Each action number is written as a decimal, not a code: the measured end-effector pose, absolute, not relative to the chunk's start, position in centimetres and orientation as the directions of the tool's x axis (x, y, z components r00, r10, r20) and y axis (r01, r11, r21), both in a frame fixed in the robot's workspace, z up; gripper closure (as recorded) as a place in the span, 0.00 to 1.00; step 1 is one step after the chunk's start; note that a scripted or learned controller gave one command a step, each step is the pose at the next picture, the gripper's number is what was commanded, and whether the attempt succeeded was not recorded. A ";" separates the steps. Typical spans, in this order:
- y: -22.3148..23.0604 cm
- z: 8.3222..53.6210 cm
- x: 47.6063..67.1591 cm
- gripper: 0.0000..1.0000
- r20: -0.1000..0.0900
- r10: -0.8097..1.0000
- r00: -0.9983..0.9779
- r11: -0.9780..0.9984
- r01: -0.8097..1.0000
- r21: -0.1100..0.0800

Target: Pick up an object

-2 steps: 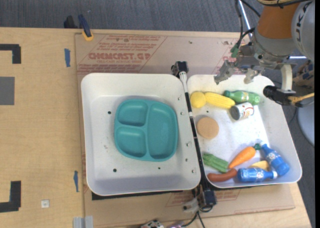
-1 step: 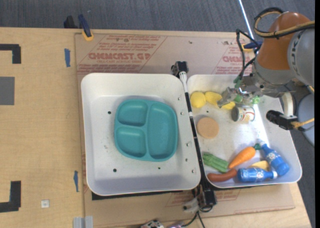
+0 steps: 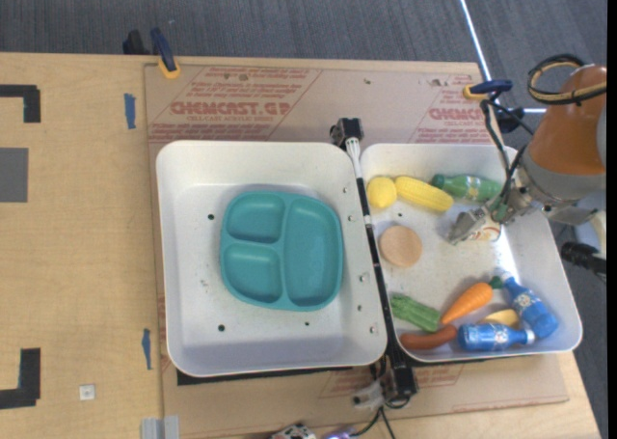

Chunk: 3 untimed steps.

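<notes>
You have two white bins side by side on the table: the left bin holds one teal divided plate with three compartments, sitting near its middle, and the right bin holds all the loose things. Count them there: one lemon at about 11 o'clock of the bin, one corn cob touching it on its 3 o'clock side, one green bottle lying toward 12 o'clock, and one round tan disc at 9 o'clock. Along the near edge, from 7 to 5 o'clock, you see one green pod-like vegetable, one red-brown sausage shape, one carrot tilted above them, one small yellow piece, one blue can lying on its side, and one blue bottle-like thing just beside it at 3 o'clock. The arm comes in from 3 o'clock, and the tool sits low over the bin floor just right of the tan disc and below the green bottle, its fingers narrowly apart with nothing visibly between them. Something small with red marks lies just at the tool's 3 o'clock side; you cannot tell what it is.
</notes>
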<state>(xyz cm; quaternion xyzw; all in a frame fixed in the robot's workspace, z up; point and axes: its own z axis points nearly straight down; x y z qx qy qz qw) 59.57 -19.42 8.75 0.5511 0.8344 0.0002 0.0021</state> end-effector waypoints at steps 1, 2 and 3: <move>-19.0 8.7 60.8 0.00 -0.006 0.869 -0.495 0.495 0.869 0.004; -17.8 8.7 61.0 0.00 -0.004 0.706 -0.708 0.708 0.706 0.000; -17.4 8.7 61.9 0.00 -0.005 0.538 -0.843 0.843 0.538 0.000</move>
